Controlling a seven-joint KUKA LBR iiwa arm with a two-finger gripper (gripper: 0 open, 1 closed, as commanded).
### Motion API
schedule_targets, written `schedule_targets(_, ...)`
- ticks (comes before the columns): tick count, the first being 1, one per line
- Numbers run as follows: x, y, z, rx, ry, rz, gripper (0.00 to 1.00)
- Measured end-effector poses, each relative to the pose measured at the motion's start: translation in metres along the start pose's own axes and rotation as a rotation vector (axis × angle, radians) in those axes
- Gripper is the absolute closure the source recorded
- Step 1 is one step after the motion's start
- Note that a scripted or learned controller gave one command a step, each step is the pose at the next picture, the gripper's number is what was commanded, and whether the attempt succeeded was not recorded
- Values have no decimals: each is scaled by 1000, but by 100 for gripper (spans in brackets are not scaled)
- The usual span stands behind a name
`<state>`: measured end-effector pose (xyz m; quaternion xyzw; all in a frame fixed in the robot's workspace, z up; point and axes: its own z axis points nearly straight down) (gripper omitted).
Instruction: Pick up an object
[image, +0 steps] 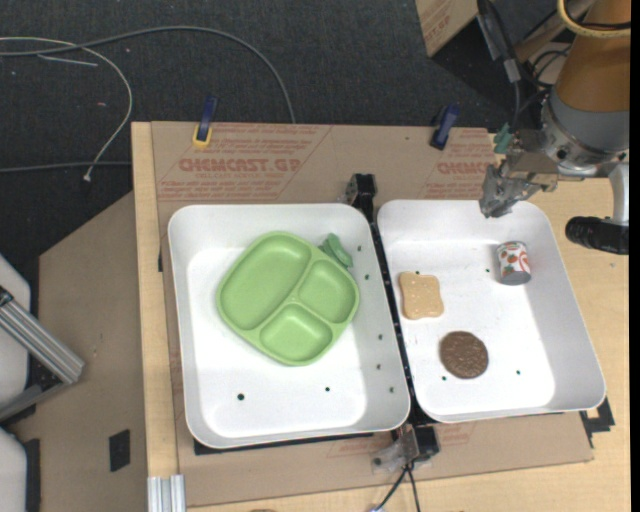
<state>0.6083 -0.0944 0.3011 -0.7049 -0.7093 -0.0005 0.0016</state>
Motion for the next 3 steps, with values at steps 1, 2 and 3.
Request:
schedule_targets(1, 54, -13, 22, 3, 0, 0, 100)
schedule_targets(2, 111, -29, 26, 2, 0, -1, 100)
schedule_targets(3, 173, -38, 35, 2, 0, -1, 100)
